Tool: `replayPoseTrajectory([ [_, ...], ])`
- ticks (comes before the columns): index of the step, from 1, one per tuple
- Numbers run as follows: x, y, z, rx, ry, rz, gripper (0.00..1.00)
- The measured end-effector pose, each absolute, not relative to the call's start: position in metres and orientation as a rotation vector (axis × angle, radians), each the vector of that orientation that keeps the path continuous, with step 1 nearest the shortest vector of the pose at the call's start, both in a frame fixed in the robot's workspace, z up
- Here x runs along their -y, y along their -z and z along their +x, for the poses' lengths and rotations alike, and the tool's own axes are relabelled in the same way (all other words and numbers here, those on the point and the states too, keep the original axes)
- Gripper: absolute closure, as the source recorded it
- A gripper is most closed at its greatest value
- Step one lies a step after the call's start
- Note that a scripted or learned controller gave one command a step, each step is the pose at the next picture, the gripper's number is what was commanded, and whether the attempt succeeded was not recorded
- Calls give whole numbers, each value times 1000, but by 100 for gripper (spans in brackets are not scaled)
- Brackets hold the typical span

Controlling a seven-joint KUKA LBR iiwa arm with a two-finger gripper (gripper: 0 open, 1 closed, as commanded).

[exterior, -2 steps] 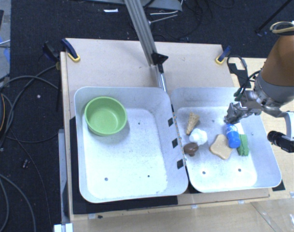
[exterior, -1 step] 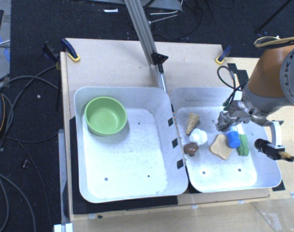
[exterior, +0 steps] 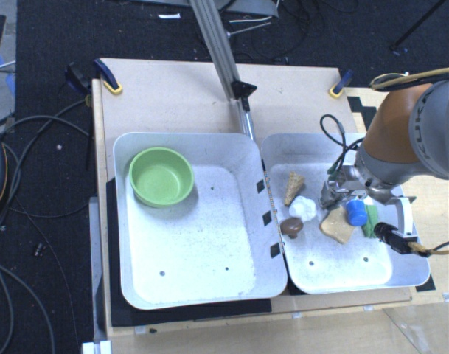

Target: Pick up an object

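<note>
The gripper [exterior: 335, 196] is hanging over the right bin [exterior: 401, 271], by the blue ball [exterior: 356, 212] and sponge [exterior: 338, 227]; its grip cannot be told. A green bowl [exterior: 161, 176] is sitting at ten o'clock in the left bin [exterior: 187, 271] on the tan surface [exterior: 172, 98], with cables [exterior: 32, 131] trailing across the dark floor [exterior: 40, 286].

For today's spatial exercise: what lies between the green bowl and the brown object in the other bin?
In the camera view, between green bowl and brown object: bare left-bin floor, then the bins' adjoining rims.

A green bowl [exterior: 161, 176] is seen in the left bin [exterior: 209, 271]. In the right bin [exterior: 342, 271] the end effector [exterior: 333, 196] is lowered among small things — a cone [exterior: 293, 188], a brown piece [exterior: 291, 227], a blue object [exterior: 356, 213] — fingers hidden.
</note>
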State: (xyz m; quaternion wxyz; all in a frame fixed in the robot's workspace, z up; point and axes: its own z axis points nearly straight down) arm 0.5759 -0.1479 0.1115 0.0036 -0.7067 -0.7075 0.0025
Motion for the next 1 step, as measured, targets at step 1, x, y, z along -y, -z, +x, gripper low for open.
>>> replayPoseTrajectory([
  [1, 147, -94, 577, 2222, -3, -2220, 0],
])
